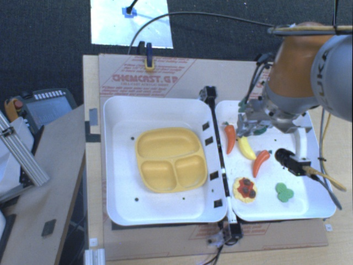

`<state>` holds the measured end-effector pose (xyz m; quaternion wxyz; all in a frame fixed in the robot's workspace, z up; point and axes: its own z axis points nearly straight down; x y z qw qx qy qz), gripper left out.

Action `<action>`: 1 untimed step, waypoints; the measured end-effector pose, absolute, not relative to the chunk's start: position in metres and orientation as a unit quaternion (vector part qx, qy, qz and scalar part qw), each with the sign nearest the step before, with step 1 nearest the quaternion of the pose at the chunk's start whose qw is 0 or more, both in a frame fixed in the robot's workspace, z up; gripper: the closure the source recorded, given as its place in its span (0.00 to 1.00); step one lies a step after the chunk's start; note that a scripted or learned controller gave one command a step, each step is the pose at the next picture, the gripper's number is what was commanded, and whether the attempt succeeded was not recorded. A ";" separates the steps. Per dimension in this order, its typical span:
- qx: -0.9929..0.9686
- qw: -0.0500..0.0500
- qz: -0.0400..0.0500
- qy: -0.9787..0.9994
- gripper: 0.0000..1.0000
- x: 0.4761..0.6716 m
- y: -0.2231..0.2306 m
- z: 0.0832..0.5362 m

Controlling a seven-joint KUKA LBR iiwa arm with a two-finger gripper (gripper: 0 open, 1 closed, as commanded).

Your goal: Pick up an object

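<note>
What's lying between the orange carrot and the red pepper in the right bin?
In the camera view, a yellow banana lies between the carrot and the red pepper, slanting down toward the pepper.

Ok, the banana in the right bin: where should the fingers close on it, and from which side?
Grip the banana across its middle, coming straight down. It lies flat on the bin floor, running diagonally, so the fingers should close across its narrow width. Mind the carrot beside its upper end and the red pepper near its lower end; the middle probably leaves the most room.
</note>
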<state>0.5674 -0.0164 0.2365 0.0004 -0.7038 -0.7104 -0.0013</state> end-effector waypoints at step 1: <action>-0.704 0.001 -0.001 -0.711 1.00 0.557 0.035 0.227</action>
